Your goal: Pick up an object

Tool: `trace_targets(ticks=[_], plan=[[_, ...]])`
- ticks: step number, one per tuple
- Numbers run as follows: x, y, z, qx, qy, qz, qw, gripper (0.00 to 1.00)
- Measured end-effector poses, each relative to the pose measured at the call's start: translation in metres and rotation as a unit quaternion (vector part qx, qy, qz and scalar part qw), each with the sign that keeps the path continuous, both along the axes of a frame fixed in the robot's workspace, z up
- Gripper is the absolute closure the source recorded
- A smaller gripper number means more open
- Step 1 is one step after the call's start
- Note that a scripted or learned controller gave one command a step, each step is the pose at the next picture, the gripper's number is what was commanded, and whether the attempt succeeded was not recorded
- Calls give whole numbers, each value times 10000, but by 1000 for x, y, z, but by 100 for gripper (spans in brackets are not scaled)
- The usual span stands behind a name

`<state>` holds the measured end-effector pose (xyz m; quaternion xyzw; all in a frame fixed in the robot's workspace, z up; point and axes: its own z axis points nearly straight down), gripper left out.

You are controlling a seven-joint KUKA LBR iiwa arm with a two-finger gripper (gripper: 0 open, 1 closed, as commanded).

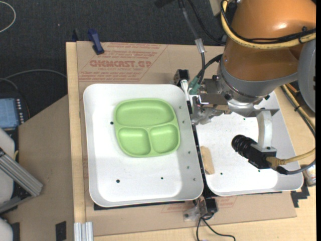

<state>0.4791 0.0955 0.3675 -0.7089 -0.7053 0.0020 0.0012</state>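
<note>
A pale green divided plate [147, 127] with three compartments lies in the left bin [100, 174], toward its back. A small tan wooden block [207, 160] rests in the right bin [235, 185] against its left wall, near the front. My gripper [199, 109] hangs under the grey and orange wrist at the back left of the right bin, close to the wall between the two bins. It is behind the tan block and apart from it. The wrist hides much of the gripper.
The arm's large orange and grey body [266, 39] covers the back of the right bin. Both bins sit on a cardboard sheet [125, 59]. A blue clip [95, 41] lies at the sheet's back left corner.
</note>
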Motion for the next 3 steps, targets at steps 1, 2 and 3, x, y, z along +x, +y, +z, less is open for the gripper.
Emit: trace_targets(ticks=[1,2,3], plan=[[0,60,3,13,-32,58,10000,100],[0,-34,-20,-4,-2,-25,10000,100],[0,33,6,14,-41,54,10000,100]])
